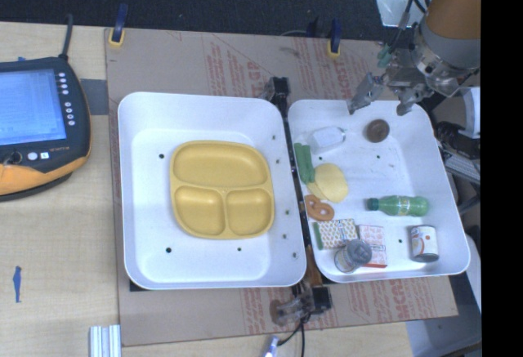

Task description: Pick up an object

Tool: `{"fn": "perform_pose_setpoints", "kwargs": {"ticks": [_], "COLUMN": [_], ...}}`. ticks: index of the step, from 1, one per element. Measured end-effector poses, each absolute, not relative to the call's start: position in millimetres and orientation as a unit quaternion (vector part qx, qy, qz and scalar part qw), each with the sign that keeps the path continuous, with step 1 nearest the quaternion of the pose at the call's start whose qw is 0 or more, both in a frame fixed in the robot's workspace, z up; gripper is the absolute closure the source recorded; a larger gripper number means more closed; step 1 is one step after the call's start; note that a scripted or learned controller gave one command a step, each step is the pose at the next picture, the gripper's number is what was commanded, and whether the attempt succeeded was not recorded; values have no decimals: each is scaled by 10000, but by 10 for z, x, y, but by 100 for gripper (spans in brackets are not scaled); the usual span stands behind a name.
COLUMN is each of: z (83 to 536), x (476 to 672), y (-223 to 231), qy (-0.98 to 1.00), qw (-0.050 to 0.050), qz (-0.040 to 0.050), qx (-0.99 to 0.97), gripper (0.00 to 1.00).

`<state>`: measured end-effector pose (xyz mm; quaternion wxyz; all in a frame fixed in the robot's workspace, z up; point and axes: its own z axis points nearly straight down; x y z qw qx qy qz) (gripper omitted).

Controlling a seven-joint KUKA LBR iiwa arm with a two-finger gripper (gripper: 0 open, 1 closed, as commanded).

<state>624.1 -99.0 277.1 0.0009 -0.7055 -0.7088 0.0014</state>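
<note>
Above the far edge of the right bin, the gripper hung with its two fingers spread apart and nothing between them. Just below it, on the bin floor, lay a small brown round disc, apart from the fingertips. Near the bin's far left corner sat a white, pale object, hard to tell more about. Beside the bin's left wall lay a green stick-like piece, and just beside that a pale yellow lemon-shaped object. A pretzel-shaped brown ring rested nearer the camera. A green bottle lay on its side toward the right wall. Along the near edge were a checkered packet, a red-and-white packet, a clear grey cup-like object and a small white can with red markings.

The left bin held a yellow divided tray with three compartments. A tablet-like controller with an orange underside rested on the bench at the left.
</note>
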Motion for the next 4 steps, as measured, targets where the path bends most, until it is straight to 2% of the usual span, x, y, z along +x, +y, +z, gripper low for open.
{"fn": "perform_pose_setpoints", "kwargs": {"ticks": [1,2,3,4], "z": [1784,912,915,919], "x": [5804,5752,5274,5504], "y": [-1269,-922,-972,-968], "qy": [-7086,-7092,-7094,-7091], "qw": [17,13,18,6], "qz": [26,21,13,13], "qx": [-7056,-7050,-7048,-7051], "gripper": [0,0,0,0]}}
